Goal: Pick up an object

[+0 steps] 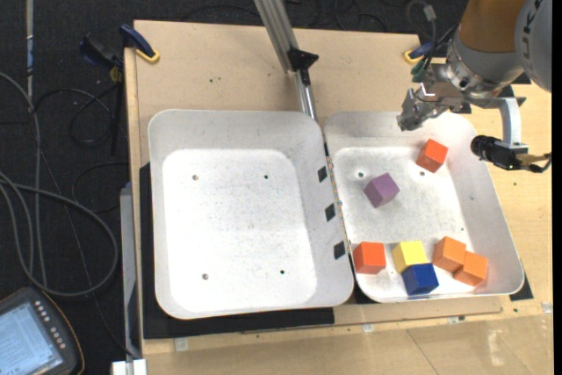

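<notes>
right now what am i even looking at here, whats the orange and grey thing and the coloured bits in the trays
You are looking down at a slant from one fixed camera above a workbench. The orange and grey thing is a robot arm reaching in from the right. At its tip is a small claw for picking things up; it hangs over the far edge of the right bin, and nothing can be seen held in it. Two shallow white bins sit side by side on the bench. The left bin shows bare white floor. The right bin holds toy blocks: a purple block near the middle, an orange block near the claw, and along the near edge three more orange ones, a yellow block and a blue block.
</notes>
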You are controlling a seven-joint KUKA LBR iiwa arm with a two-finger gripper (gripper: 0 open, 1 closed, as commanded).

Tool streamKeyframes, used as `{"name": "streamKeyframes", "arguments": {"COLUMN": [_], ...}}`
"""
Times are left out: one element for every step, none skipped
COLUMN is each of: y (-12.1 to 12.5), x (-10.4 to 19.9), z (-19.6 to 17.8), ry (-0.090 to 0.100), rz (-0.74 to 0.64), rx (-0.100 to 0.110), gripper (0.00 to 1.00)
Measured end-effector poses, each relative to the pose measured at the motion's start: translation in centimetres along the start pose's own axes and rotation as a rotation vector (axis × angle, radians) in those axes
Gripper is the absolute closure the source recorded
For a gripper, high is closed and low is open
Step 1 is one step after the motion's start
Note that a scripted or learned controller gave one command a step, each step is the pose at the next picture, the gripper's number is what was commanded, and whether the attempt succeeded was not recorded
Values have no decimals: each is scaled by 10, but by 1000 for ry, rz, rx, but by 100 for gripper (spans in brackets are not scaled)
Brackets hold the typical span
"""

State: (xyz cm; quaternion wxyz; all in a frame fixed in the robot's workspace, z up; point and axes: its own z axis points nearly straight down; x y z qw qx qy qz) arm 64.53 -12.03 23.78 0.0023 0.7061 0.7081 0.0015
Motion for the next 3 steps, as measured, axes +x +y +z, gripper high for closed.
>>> {"name": "streamKeyframes", "arguments": {"y": [-18,-38,-52], "x": [51,100,153], "z": [-7,5,15], "ry": [2,3,3], "rz": [-4,-4,-5], "rx": [6,9,8], "gripper": [100,100,100]}}
